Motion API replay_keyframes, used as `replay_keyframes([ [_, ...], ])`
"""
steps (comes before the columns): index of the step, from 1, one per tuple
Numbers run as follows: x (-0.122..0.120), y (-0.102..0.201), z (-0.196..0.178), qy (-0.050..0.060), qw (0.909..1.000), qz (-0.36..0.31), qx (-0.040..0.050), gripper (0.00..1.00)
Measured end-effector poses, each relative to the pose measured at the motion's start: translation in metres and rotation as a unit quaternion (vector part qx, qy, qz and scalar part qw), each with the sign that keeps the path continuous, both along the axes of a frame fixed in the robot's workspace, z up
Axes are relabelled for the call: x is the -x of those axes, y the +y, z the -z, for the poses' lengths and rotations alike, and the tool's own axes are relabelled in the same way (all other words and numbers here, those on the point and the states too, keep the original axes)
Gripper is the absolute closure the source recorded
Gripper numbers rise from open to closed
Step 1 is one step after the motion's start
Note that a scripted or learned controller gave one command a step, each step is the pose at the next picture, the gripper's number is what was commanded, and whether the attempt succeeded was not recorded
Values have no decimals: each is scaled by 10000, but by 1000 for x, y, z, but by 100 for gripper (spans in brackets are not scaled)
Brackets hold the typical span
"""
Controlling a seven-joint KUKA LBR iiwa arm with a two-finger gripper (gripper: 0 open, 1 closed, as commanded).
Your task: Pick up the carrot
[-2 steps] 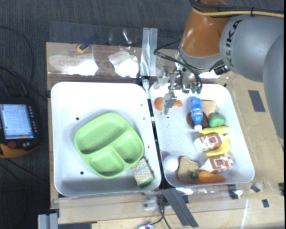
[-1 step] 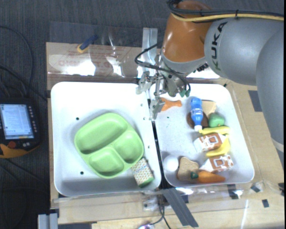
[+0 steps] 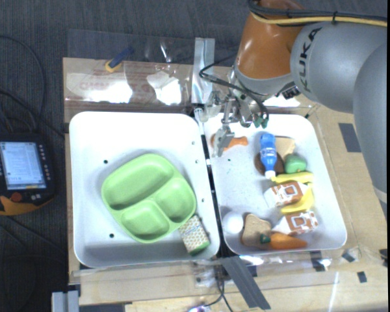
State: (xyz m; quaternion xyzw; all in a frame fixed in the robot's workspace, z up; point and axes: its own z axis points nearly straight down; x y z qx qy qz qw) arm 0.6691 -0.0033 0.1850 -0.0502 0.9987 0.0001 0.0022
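An orange carrot (image 3: pixel 287 242) with a green top lies at the near edge of the right bin (image 3: pixel 237 174), beside a slice of bread (image 3: pixel 255 228). At the bin's far left corner, well apart, the gripper (image 3: pixel 222 137) hangs low; its opening cannot be told.

A wooden bench (image 3: pixel 75 103) stands on dark grey carpet (image 3: pixel 117 5), which shows above it and to its left. Left of the bench a pendant (image 3: pixel 19 168) with a lit screen lies on the carpet, black cables (image 3: pixel 26 51) curling above it. Along the bench's far edge lies clear plastic wrap (image 3: pixel 136 83), catching bright glare. Tape marks dot the bench's right side.
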Motion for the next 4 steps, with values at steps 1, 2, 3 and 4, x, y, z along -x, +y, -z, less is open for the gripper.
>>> replay_keyframes([
  [1, 67, -58, 0, 10, 9979, -641, 5, 0],
  [2, 31, -42, 1, 6, 9998, -184, -5, 0],
  [3, 115, -127, -7, 13, 9965, 835, 11, 0],
  [4, 64, -146, 69, -23, 9979, -643, 2, 0],
])
